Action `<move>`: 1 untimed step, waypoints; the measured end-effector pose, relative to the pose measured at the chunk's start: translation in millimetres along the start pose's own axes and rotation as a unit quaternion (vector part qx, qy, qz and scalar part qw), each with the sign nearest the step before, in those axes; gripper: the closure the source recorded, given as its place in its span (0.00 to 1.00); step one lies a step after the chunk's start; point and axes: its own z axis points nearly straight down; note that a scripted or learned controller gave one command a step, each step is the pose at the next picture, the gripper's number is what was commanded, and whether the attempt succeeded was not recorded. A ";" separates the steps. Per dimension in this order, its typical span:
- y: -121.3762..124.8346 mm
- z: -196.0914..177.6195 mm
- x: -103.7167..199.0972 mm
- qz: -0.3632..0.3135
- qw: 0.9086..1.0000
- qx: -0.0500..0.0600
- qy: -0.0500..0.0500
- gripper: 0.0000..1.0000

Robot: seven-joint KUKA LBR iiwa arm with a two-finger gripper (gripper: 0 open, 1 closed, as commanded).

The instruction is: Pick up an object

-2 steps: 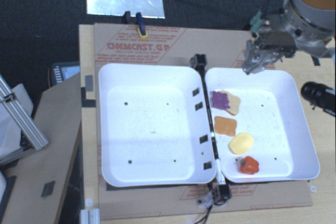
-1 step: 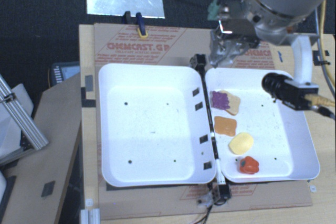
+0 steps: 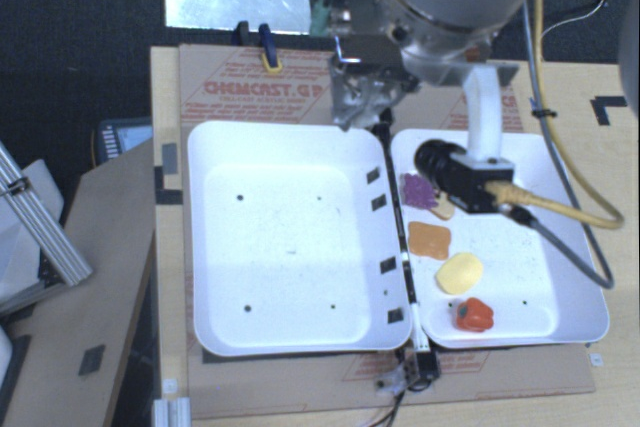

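Purple, tan, yellow and red pieces lie in the right bin (image 3: 570, 300) along its left wall: a purple piece (image 3: 417, 189), a tan slab (image 3: 429, 239), a yellow lump (image 3: 459, 273), a red piece (image 3: 474, 314). The gripper (image 3: 362, 111) hangs above the bins' back edge, well apart from them; I cannot tell its state. Crowding against the wall could spoil a grasp.

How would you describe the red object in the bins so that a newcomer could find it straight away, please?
Start at the right-hand white bin, where a few small items run in a line beside the central divider. The red object is the nearest one in that line, just below the pale yellow piece. It alone is bright red; the others are yellow, orange and purple.
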 end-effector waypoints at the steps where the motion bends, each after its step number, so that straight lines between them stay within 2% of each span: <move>1: 39.5 0.1 25.5 0.003 1.000 -0.001 -0.001 1.00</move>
